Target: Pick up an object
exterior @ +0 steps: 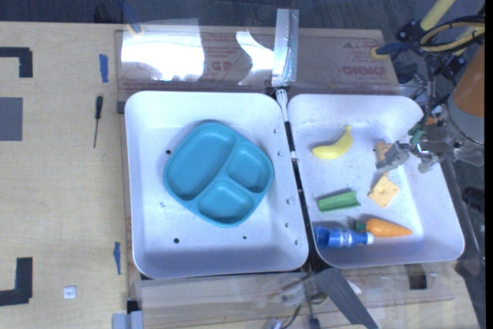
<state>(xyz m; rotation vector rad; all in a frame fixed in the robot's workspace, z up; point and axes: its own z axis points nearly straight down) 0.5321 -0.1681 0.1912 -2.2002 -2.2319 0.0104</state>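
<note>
Jaws poised over the right bin, cheese wedge closest.
The jaws stand open, gripping nothing; the cheese wedge lies just below them toward the bench's front edge, with a small brown piece touching their left tip.

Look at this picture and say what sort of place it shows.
Probably a robotics lab bench set up for grasping trials. A grey robot arm's gripper reaches into the right shallow white bin, which holds toy food such as a yellow plastic banana; blue tape marks dot the wooden benchtop.
</note>
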